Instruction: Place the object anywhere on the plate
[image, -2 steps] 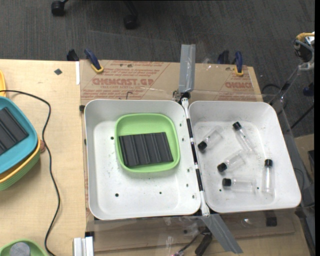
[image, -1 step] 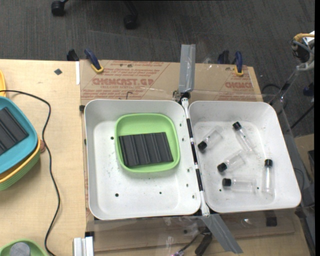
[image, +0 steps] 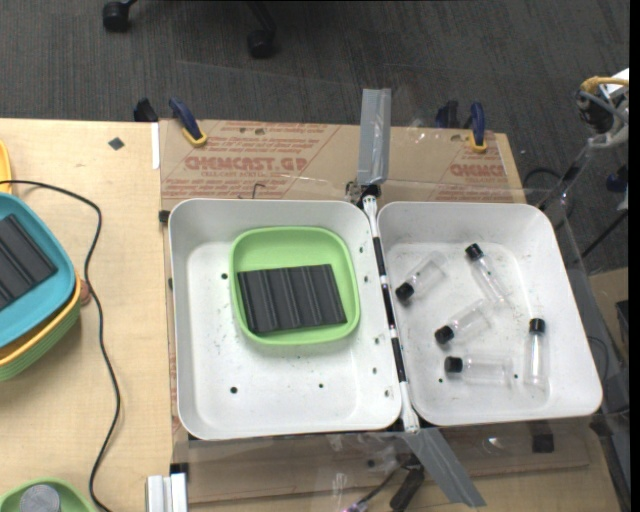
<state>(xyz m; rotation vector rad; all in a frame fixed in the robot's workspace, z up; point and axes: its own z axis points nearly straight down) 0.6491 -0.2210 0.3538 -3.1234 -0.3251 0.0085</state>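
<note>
Resting on a pale wooden bench (image: 80, 420) over dark carpet (image: 330, 50) — two white bins (image: 200, 390); fingers' state cannot be told.

Green plate (image: 293, 250) in left bin, five clear black-capped vials (image: 486, 277) seemingly flat in right bin

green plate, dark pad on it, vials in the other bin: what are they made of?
Green plate: likely matte plastic, with an even color and soft rounded rim. Dark pad: possibly ribbed rubber or foam; dull, grooved. Vials: clear plastic or glass, can't tell which; see-through with black caps.
</note>
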